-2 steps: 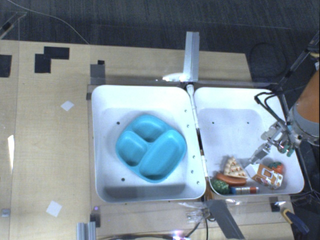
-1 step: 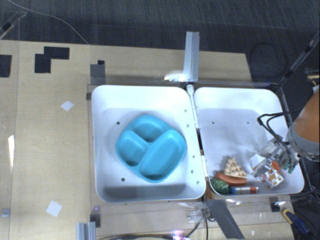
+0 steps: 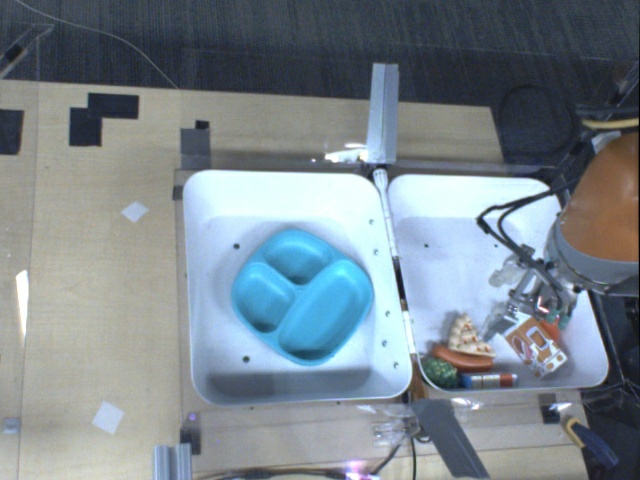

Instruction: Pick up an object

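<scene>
From above, the grey arm with the orange band (image 3: 603, 213) reaches into the right white bin (image 3: 450, 218) from 3 o'clock. Its two-finger gripper (image 3: 520, 308) hangs low; whether it is apart or together I cannot tell. An orange-and-white patterned carton (image 3: 537, 348) lies just beside it at 5 o'clock. A pale ridged shell-like piece (image 3: 466, 333), a red sausage-shaped toy (image 3: 461, 357) and a green round toy (image 3: 438, 371) crowd the bin's 7 o'clock corner. The left white bin (image 3: 215, 218) holds a blue three-compartment plastic tray (image 3: 303, 295).

Small toys, including an orange-and-white carton (image 3: 537, 347), lie clustered in the right bin's (image 3: 440, 218) near corner.
</scene>
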